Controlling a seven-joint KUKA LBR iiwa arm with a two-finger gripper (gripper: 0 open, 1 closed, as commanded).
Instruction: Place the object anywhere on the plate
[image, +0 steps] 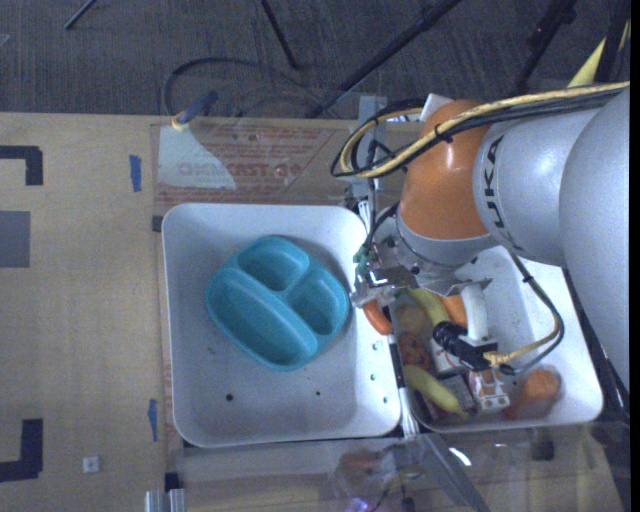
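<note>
A blue divided plate lies in the left white bin, slightly above its middle, with nothing on it. My gripper is lowered into the left part of the right bin, under the orange wrist band, among a heap of toy food. Right around it are a small orange piece at the bin's left wall and a yellow banana. The arm hides much of this bin, and I cannot see anything held.
More items lie in the right bin: a second yellow banana, a white piece, a small red and white box and an orange fruit. Cables hang along the arm. The bins' walls meet between plate and gripper.
</note>
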